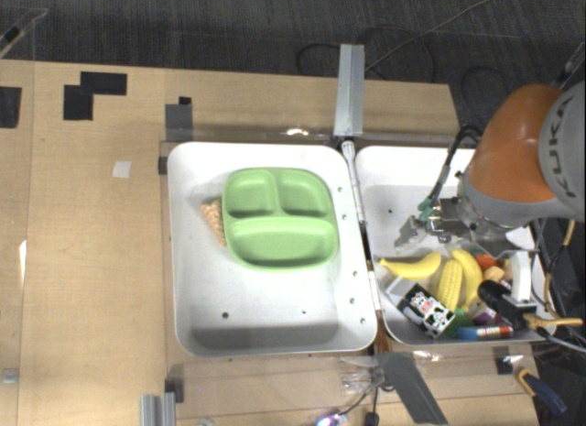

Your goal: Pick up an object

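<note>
We see the claw point(419, 228) open over the right bin point(394, 172), holding nothing; the banana point(414, 267) lies sideways, tip pointing left.

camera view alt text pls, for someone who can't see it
A grey arm's gripper hangs over the right bin, just above a banana, corn cob and other small items. The left bin holds a green divided plate.

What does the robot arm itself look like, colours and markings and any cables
The arm is bulky and rounded, grey with a broad orange band above the wrist and dark lettering on the grey shell. A thin dark cable runs down to its small metallic hand.
</note>
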You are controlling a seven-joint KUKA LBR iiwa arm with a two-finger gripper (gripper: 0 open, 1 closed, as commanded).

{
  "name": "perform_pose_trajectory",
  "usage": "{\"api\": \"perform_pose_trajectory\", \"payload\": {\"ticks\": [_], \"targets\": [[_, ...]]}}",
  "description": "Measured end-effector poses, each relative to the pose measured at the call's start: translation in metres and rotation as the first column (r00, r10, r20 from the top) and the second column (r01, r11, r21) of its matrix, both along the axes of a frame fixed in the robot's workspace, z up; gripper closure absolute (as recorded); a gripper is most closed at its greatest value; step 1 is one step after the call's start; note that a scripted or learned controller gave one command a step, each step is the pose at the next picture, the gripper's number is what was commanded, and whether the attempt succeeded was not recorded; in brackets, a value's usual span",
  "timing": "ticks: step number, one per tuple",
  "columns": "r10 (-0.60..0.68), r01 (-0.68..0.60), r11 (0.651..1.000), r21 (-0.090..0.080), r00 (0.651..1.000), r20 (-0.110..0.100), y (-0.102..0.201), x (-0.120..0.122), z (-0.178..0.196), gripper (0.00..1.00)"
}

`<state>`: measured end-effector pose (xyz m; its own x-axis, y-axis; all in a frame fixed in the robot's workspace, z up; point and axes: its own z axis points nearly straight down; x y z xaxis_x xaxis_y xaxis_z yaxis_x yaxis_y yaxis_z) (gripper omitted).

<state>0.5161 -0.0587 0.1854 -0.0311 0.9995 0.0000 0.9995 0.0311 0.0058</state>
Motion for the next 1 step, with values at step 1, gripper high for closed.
{"api": "perform_pose_trajectory", "payload": {"ticks": [1], "targets": [[0.12,-0.12,0.993,-0.002,0.993,0.004,-0.056,-0.0266,-0.0914,0.0]]}}
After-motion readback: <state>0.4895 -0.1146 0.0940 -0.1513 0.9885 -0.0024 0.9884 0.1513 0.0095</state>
